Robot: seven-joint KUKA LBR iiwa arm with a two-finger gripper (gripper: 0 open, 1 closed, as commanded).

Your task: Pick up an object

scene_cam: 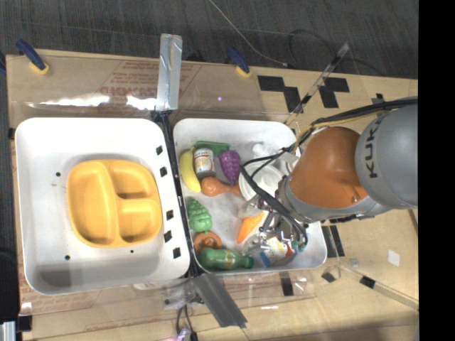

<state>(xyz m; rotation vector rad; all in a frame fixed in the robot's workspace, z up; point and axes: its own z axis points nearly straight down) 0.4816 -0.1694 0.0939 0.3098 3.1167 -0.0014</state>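
The left bin (32,190) holds a yellow divided tray (114,201) at centre-left of the frame. The right bin (213,128) holds toy food: a banana (188,171), a jar (204,163), purple grapes (229,164), a green bottle (224,260) and a carrot (249,226). The gripper (279,234) sits low at the bin's lower right corner, beside the carrot. Cables obscure it; whether it grips anything cannot be determined.

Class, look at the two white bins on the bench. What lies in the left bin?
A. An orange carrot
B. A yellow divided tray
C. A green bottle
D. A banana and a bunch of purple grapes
B. The yellow divided tray lies alone in the left bin; the banana, purple grapes, green bottle and carrot all lie in the right bin.
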